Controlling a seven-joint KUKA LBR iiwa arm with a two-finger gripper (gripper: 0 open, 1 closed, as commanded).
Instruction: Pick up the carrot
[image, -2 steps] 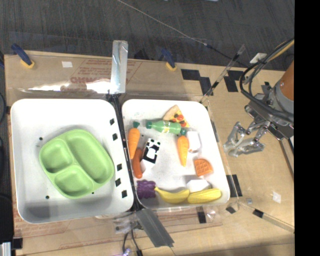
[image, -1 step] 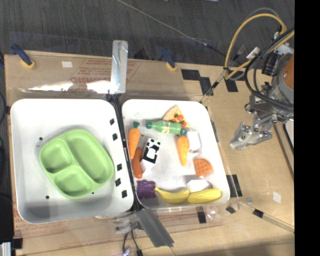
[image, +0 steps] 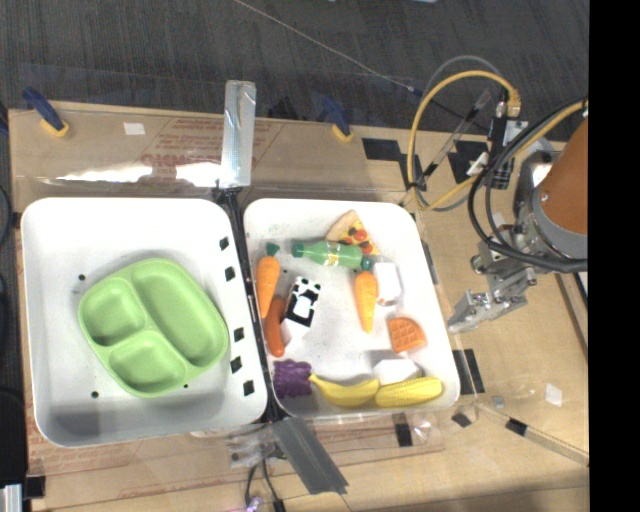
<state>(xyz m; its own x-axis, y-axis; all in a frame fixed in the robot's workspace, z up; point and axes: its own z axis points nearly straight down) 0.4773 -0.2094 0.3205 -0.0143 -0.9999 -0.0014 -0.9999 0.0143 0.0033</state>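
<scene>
Two orange carrot-shaped pieces lie in the right bin (image: 425, 255). One carrot (image: 366, 298) sits near the middle, pointing toward the front, just below a green bottle (image: 330, 254). The other orange piece (image: 267, 280) lies along the bin's left wall, with a reddish sausage (image: 276, 332) at its lower end. My gripper (image: 484, 306) hangs over the bare bench to the right of that bin, outside its wall and well apart from both orange pieces. Nothing shows in its grasp.
The right bin also holds a pizza slice (image: 350, 228), a black-and-white cube (image: 302, 300), a waffle (image: 406, 333), white blocks (image: 387, 283), a banana (image: 345, 390), corn (image: 408, 392) and grapes (image: 292, 377). A green divided plate (image: 152, 325) lies in the left bin. Cables (image: 450, 110) loop at the back right.
</scene>
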